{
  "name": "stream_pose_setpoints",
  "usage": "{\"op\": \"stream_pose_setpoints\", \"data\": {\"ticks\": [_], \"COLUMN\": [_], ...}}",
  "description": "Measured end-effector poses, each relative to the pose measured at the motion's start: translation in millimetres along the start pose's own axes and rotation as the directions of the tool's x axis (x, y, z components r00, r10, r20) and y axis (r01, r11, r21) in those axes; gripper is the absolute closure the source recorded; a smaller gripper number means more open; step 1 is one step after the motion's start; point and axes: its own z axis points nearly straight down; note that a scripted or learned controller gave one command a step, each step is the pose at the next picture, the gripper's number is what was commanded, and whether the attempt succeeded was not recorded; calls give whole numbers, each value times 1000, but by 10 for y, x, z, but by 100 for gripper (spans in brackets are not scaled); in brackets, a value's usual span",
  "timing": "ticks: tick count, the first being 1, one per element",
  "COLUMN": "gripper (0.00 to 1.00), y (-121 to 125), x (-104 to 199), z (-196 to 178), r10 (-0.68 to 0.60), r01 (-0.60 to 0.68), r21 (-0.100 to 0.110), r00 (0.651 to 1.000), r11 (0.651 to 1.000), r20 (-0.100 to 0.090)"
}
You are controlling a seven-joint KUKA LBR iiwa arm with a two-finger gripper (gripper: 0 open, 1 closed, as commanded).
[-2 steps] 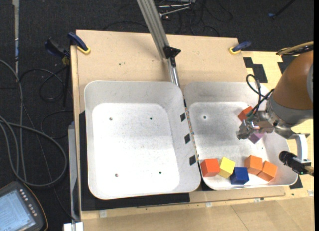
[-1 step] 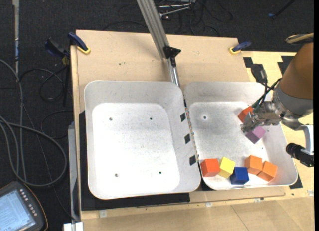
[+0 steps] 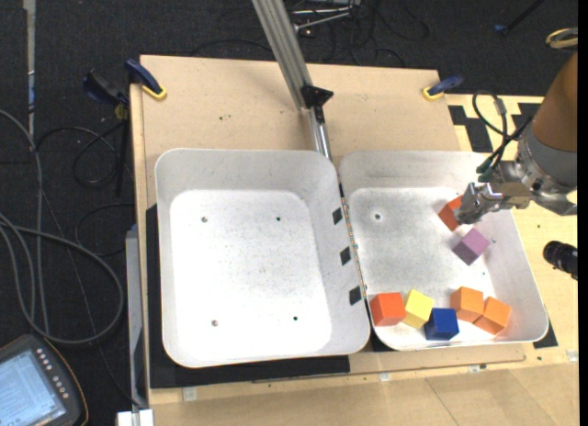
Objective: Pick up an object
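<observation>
A dark carpeted floor strewn with cables surrounds a pale wooden desk (image 3: 239,107) that carries two shallow white bins side by side. The right bin (image 3: 404,204) is the landmark: every block sits inside it. Along its near wall lie an orange-red block (image 3: 388,308), a yellow block (image 3: 418,308), a blue block (image 3: 442,323) and two orange blocks (image 3: 481,307) packed close together. Farther up toward its right wall a purple block (image 3: 471,244) lies alone, and just above that a red-orange block (image 3: 449,214) sits tilted, touching the gripper (image 3: 473,204).

The gripper hangs over the upper right part of that bin, right against the red-orange block; whether it is released or clenched on the block cannot be told from this angle.

The risk, as I judge it, is a poor hold: the block looks tipped on an edge, so it may be pinched at a corner and slip out on lifting, or simply be nudged aside toward the purple block.
</observation>
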Motion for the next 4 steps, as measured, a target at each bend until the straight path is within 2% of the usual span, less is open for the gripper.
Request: {"op": "stream_pose_setpoints", "data": {"ticks": [1, 4], "gripper": [100, 100], "y": [139, 464], "x": [451, 1858], "z": [117, 29], "r10": [-3, -3], "r01": [3, 3], "r21": [8, 6], "r00": [1000, 1000], "r11": [1000, 1000], "r20": [-3, -3]}}
